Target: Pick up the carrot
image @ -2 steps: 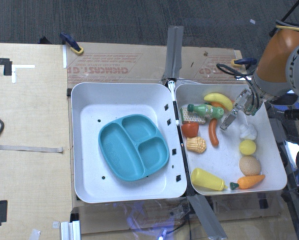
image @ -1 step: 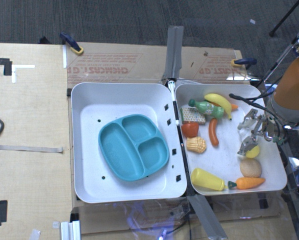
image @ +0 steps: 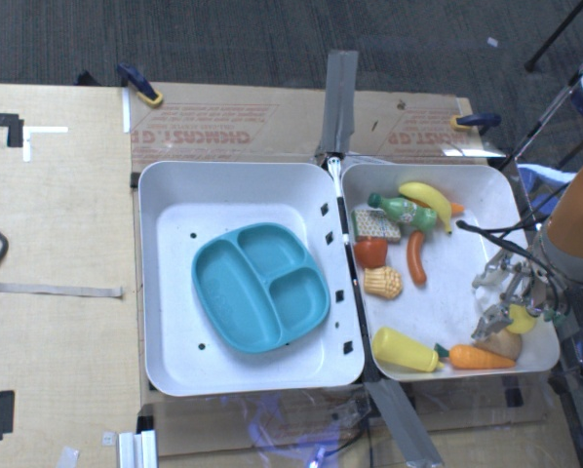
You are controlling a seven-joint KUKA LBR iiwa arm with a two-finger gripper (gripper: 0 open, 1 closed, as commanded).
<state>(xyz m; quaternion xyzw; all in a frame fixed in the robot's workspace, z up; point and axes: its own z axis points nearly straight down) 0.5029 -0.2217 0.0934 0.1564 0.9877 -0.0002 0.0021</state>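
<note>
The carrot (image: 481,358) is orange with a green stub. It lies flat along the front wall of the right bin (image: 438,305), pointing right, next to a brown rounded piece (image: 506,343). My gripper (image: 484,307) hangs at the bin's right side, just above and behind the carrot, with its metal fingers (image: 490,279) spread open toward the left. A small yellow piece (image: 521,319) sits close against the gripper's lower finger. The carrot is not between the fingers.
The right bin also holds a yellow bottle (image: 405,350), corn (image: 383,282), a red sausage (image: 416,258), a red piece (image: 370,253), a green bottle (image: 406,211) and a banana (image: 426,200). A blue divided plate (image: 260,287) lies in the left bin (image: 165,261).
</note>
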